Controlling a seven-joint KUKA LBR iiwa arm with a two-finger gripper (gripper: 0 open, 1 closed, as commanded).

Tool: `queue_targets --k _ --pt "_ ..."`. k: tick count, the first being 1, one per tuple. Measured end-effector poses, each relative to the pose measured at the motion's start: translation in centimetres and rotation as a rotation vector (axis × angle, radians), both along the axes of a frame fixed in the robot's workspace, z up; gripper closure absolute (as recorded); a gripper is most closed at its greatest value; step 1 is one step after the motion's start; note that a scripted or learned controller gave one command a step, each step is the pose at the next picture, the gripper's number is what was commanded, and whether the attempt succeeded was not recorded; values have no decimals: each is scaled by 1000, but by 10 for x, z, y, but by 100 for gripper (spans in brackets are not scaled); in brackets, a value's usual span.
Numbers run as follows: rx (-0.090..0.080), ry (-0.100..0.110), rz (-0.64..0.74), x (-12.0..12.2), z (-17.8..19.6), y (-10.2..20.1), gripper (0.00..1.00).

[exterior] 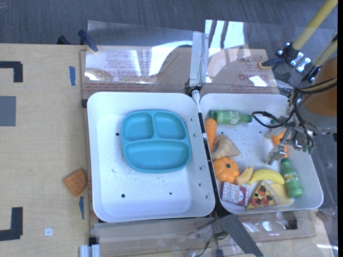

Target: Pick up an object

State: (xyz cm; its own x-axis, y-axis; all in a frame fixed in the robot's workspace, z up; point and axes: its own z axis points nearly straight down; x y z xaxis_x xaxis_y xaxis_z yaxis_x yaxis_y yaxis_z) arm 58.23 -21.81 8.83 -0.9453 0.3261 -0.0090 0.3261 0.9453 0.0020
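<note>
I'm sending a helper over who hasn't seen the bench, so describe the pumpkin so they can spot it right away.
Look in the right white bin, along its left wall beside the divider. Below the carrot and the tan cone-shaped piece sits the pumpkin. It is the round, ribbed, bright orange toy with a small green stem, unlike the long thin carrot.

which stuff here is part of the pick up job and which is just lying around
Part of the job:
gripper, over the right bin
green bottle by the gripper
banana
pizza slice
pumpkin
carrot
second green bottle
small carton

Just lying about:
blue divided plate in the left bin
waffle piece on the bench
</note>
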Motion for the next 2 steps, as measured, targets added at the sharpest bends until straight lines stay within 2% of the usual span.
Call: queue_targets --k 1,2 --pt "0 0 -143 5 0 24 0" --pt "5 1 -52 -16 0 -2 0"
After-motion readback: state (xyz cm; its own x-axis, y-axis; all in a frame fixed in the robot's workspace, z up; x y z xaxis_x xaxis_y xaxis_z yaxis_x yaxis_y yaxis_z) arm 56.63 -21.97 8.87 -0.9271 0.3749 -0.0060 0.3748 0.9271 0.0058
